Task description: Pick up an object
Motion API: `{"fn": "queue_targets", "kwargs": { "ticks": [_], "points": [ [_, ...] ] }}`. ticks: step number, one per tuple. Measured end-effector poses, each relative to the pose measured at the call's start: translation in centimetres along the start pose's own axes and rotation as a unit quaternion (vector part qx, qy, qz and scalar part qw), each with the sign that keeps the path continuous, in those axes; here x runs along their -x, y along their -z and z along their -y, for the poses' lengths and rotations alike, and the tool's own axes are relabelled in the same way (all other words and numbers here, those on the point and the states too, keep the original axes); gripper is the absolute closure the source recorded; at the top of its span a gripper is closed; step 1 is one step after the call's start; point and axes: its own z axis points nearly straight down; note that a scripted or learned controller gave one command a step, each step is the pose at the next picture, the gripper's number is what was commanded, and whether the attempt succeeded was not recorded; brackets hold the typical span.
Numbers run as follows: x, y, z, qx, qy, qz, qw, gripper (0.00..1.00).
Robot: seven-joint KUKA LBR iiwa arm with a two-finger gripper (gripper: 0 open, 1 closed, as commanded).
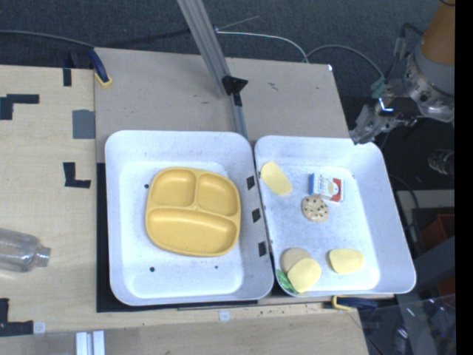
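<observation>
The right bin (384,198) holds several small items: a yellow wedge (276,177), a small red, white and blue carton (326,186), a chocolate-chip cookie (315,209), a yellow piece (345,259), and a tan round piece (294,257) beside a yellow one (304,274) on something green. My gripper (367,126) hangs beyond the bin's far right corner, above the bench edge, apart from every item. It carries nothing that I can see.
The left bin (122,198) holds a yellow divided plate (194,211). A slanted metal pole (203,32) stands behind the bins. A clear plastic bottle (21,250) lies on the bench at far left. Cables run along the back.
</observation>
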Motion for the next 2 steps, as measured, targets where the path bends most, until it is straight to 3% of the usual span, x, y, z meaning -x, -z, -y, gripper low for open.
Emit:
{"fn": "queue_targets", "kwargs": {
  "ticks": [1, 2],
  "points": [
    [-3.3, -0.8, -0.5, -0.006, -0.001, -0.001, 1.0000, 1.00],
    [-2.2, -13.3, 6.8, -0.011, -0.004, -0.001, 0.9999, 1.00]
  ]
}}
